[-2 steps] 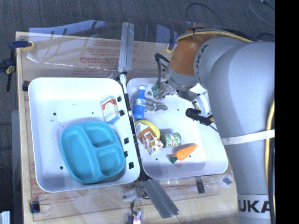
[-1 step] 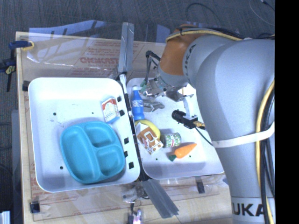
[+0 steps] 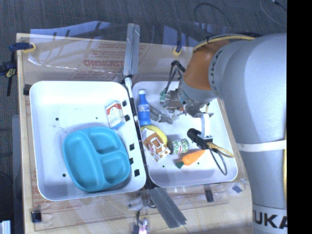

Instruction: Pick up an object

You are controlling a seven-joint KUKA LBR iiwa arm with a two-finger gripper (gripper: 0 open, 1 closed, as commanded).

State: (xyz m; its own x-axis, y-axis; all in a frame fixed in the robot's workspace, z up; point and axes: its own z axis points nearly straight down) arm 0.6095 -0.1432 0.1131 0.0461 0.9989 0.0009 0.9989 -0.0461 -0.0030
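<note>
Two shallow white bins are set side by side on the counter [image 3: 92,204]. The arm [image 3: 253,91] is extended in from the right, over the right bin [image 3: 195,175], and its orange band [image 3: 197,72] is seen above the bin's far right part.

The claw [image 3: 163,113] is positioned low in the far half of the right bin, just right of the blue bottle [image 3: 143,109]. Whether the claw is wide or narrow cannot be told from this view. No object is seen to be held in it.

The candidate objects in the right bin are laid out as follows:
- The blue bottle, with a white cap, is laid along the left wall, cap toward the far side.
- The banana [image 3: 157,131] is located just nearer than the bottle and the claw.
- A small orange-and-white box [image 3: 155,146] is placed against the banana, on its near side.
- A green can [image 3: 180,146] is laid on its side, just right of the box.
- A carrot [image 3: 193,157] is located beside the can, toward the near right.

In the left bin [image 3: 73,106], a blue divided tray [image 3: 97,157] is laid in the near half. A red-and-white carton [image 3: 114,114] is located by the right wall, beyond the tray.
</note>
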